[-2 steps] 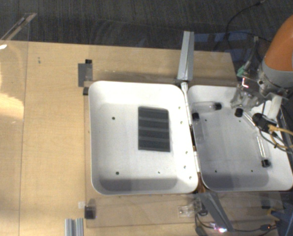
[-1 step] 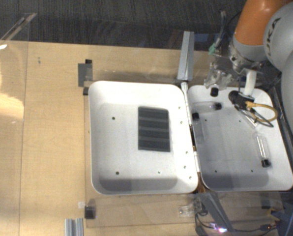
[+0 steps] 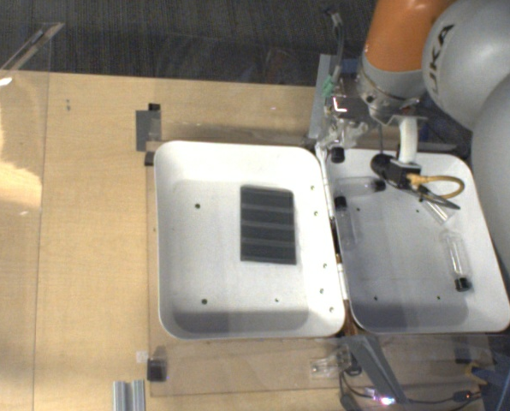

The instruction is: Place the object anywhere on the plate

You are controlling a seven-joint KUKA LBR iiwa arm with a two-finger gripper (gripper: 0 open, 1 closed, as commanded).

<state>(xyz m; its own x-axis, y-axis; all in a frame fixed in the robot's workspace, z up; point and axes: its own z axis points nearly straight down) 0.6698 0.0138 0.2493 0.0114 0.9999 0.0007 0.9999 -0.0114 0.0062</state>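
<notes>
Along the left wall of the right bin you see a clear tube lying lengthwise, with its black cap at the far end. A second clear tube lies well apart from it, toward that bin's right side. It is slanted, with a black cap at its near end (both tubes are faint against the white floor, so you can hardly trace their outlines). Both rest on the floor of this bin, apart from the plate.

The dark ridged plate lies flat near the middle of the left bin, clear of all four walls, with its ribs running across it.

The gripper hangs at the far left corner of the right bin, just above the rim where the two bins meet and beyond the capped end of the first tube. You cannot tell whether it is wide or narrow (the parts there are small and cluttered), and you can see no tube in its grasp. Behind it the grey arm with its orange band comes in from the upper right. Both bins sit side by side on the wooden bench.
</notes>
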